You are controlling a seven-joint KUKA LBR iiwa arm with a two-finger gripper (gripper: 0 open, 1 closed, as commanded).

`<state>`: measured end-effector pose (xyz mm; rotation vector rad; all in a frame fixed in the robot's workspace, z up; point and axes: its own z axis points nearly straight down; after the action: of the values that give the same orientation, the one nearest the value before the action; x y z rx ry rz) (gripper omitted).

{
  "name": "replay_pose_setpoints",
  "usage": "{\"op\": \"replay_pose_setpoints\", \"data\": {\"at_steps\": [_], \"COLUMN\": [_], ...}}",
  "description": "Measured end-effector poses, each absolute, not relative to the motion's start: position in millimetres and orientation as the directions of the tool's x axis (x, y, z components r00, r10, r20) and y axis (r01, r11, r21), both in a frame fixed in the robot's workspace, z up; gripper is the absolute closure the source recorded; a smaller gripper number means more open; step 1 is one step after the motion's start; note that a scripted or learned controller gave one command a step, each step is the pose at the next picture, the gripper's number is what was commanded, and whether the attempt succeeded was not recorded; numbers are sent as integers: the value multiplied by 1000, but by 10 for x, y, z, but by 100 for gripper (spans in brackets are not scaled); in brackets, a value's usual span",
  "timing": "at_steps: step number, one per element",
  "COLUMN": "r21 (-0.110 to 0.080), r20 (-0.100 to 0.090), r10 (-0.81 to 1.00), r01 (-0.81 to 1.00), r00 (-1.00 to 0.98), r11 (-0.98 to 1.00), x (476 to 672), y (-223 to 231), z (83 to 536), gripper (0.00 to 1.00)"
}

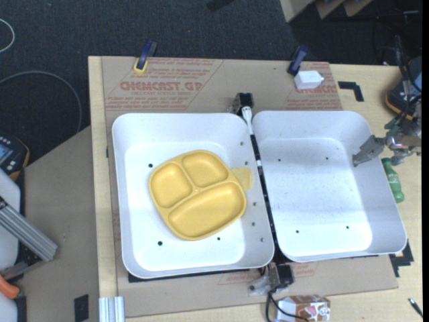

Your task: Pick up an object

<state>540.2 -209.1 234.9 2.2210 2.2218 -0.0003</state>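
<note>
At the right edge of the scene, the gripper [373,150] is hovering over the right rim of the right bin [315,247]; its fingers look slightly spread with nothing between them, though the view there is poor. Just beside it, a green object [393,181] is lying along that bin's right wall. Well apart, a yellow divided plate [196,193] is resting flat in the left bin [134,139], near its middle.
</note>
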Motion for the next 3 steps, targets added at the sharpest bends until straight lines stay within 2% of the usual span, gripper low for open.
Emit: {"op": "replay_pose_setpoints", "data": {"at_steps": [1, 2, 3], "r21": [22, 15, 8], "r20": [-3, -1, -5], "r10": [1000, 1000, 1000], "r01": [1000, 1000, 1000], "r00": [-8, -6, 6], "r11": [8, 6, -6], "x": [5260, 4800, 4789], "y": [-1459, -938, -1611], "z": [4069, 4975, 5380], "gripper": [0, 0, 0]}}
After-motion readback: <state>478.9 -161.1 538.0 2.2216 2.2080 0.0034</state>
